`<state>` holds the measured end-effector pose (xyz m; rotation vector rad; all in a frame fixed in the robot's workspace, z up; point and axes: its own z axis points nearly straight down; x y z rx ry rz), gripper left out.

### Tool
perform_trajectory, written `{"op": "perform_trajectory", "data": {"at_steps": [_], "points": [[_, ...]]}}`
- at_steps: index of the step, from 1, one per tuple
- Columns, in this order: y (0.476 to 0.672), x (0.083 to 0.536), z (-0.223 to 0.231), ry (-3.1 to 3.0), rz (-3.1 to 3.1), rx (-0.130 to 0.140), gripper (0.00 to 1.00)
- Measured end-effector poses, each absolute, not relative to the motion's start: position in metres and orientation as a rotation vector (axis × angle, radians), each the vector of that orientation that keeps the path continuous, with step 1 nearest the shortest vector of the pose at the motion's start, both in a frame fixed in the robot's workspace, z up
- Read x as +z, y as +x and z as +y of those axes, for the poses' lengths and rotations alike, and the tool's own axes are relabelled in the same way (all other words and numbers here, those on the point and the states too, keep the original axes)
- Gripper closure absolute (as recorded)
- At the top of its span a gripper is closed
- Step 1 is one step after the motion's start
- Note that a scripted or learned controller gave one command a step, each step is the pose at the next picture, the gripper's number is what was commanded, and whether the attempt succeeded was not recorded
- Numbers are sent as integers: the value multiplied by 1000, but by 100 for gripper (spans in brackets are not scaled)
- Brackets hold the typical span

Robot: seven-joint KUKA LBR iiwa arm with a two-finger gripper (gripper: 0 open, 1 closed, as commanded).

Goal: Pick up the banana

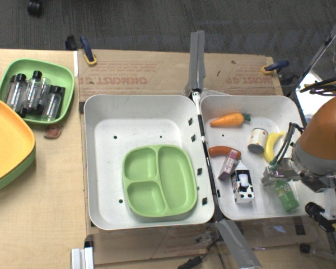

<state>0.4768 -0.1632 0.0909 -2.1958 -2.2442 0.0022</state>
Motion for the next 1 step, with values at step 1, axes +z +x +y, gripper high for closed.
{"op": "perform_trajectory", "data": {"at_steps": [1], "points": [[477, 99, -164, -2198, -2242, 3, 100]]}}
